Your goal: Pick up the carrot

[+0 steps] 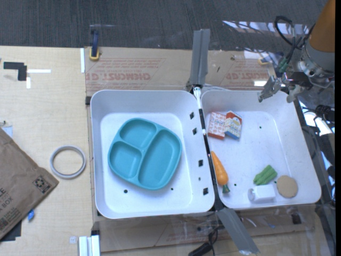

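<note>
Camera view, tapered orange carrot (219,167) in right bin (298,143), end effector (278,86) grip unclear, above rim

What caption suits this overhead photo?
Gripper above right bin's far edge; carrot lies at its left wall.

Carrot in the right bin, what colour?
Orange body with a dark green stem end, seen in the camera view: carrot.
</note>
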